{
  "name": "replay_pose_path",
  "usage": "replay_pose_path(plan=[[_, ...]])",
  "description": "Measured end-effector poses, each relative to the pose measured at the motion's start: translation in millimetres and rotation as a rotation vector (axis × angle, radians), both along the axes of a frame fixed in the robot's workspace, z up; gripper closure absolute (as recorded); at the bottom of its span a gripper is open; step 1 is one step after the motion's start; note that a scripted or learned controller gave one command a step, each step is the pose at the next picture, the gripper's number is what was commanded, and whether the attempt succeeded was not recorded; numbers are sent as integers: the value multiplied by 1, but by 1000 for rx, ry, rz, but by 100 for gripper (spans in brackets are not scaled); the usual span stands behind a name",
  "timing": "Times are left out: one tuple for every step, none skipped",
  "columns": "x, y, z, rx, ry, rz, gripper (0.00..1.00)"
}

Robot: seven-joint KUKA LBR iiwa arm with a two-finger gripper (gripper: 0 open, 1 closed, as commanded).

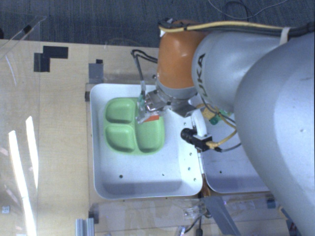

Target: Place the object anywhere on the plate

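Note:
A light green plate (121, 132) with three compartments lies in the upper part of the left white bin (140, 181). My gripper (144, 112) hangs low over the plate, at the top of its long right compartment. A small orange-red object (153, 117) shows right at the gripper's tip, over that right compartment. Most of the object is hidden by the gripper, so I cannot make out whether it is held or resting on the plate. The arm's orange band (177, 58) and grey body cover the bin's upper right corner.
The right white bin (231, 181) is largely covered by the arm. A black connector with yellow cable (197, 139) hangs from the wrist over the ridge between the bins. The wooden bench (49, 141) spreads out to the left.

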State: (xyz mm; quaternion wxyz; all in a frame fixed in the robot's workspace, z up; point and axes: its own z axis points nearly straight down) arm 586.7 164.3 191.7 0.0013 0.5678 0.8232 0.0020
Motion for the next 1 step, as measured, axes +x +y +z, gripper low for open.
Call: replay_pose_path(plan=[[0, 0, 0, 0, 0, 0, 0]])
